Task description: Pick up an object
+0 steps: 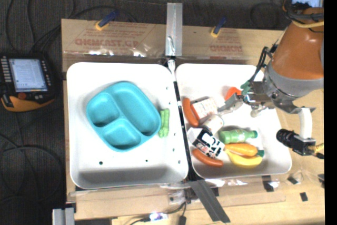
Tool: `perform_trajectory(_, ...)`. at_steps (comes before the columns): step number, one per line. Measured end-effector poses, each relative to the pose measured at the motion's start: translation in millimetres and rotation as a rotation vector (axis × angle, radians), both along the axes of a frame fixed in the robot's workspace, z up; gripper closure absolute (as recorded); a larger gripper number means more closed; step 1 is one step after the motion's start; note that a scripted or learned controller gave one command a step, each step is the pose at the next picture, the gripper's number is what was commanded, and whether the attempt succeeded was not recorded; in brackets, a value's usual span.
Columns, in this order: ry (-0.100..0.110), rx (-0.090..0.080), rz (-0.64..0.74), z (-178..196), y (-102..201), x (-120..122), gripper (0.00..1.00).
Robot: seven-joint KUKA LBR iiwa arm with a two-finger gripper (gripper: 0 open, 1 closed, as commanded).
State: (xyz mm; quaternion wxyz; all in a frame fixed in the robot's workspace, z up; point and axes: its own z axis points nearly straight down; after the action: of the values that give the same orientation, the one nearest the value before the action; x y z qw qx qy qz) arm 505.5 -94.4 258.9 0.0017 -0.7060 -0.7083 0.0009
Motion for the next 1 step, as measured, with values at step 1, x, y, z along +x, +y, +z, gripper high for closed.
perform_trajectory(1, 0.000, -0.001, -0.026, -76.5, 54.5, 77.3, 0.00)
